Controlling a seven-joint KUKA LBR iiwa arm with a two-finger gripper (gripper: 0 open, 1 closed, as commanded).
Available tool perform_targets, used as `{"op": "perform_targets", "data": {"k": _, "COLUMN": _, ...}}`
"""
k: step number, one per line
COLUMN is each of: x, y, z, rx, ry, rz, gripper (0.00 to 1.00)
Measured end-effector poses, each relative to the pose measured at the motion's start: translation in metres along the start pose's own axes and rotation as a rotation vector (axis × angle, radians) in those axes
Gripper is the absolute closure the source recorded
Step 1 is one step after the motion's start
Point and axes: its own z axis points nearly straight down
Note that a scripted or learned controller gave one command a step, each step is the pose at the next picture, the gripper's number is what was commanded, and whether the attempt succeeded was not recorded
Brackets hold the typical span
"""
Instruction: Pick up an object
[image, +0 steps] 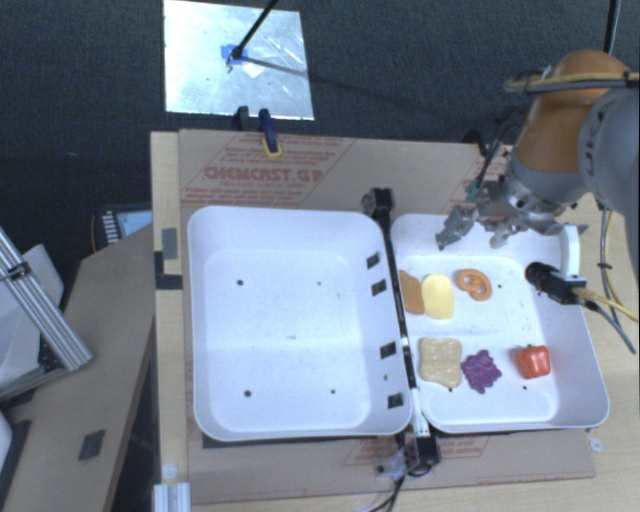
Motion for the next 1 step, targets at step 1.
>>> {"op": "perform_targets", "data": {"k": 1, "x": 0.0514, "y": -0.0525, "z": -0.0774, "rx": -0.005, "ry": 0.002, "rz": -0.006, "gripper": 0.00}}
